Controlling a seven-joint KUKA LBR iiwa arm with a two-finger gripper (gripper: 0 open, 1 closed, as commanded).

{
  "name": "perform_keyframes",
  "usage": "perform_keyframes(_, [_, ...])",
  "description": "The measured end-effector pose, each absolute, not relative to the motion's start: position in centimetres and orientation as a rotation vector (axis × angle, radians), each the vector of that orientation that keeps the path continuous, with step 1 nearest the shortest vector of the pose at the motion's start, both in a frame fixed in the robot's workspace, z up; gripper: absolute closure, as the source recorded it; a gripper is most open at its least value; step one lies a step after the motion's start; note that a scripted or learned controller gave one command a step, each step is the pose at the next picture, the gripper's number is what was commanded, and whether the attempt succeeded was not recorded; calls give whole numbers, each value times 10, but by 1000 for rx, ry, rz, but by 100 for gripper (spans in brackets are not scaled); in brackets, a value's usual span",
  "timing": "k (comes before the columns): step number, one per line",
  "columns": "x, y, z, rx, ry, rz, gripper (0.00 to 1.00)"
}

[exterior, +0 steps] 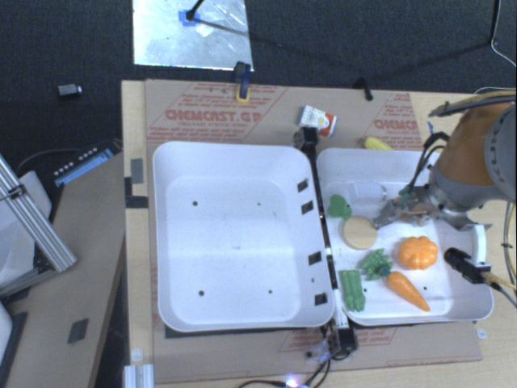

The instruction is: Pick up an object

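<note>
1. Camera view, the things to pick: all lie in the right bin (485, 301). A round pale tan disc (359, 233) sits near the bin's middle. Toward the left wall is a small green leafy piece (338, 208). A small orange pumpkin (418, 251) rests toward the right side, with an orange carrot (408, 290) just below it, pointing toward the bin's near right corner. A green ruffled piece (376, 263) lies between the disc and the carrot, and a long green ridged vegetable (352, 289) lies along the near left corner.

2. Camera view, other things: the left bin (234, 233) stands beside the right one, their walls touching. On the bench beyond the bins' far edges lie a small white and orange packet (317, 120) and a yellow piece (377, 144), the latter just past the right bin's far rim.

3. Camera view, hard to make out: the gripper (389, 212) is small and dark against the white floor, so I cannot tell how far apart its tips stand, nor whether anything is between them. The arm's upper part is cut off at the right edge.

4. Camera view, pose: the arm (477, 156) reaches in from the right over the right bin's far right part, its orange band above the wrist. The gripper points left and down, its tip just beside the disc's upper right edge and above the pumpkin.
</note>
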State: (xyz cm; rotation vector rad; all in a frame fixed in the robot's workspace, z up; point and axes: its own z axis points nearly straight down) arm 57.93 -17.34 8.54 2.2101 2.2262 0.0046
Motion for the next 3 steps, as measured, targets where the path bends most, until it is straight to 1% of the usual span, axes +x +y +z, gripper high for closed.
perform_keyframes(1, [562, -209, 85, 2221, 2219, -1, 0])
perform_keyframes(2, [483, -192, 84, 2228, 2224, -3, 0])
perform_keyframes(3, [488, -193, 95, 2218, 2220, 2, 100])
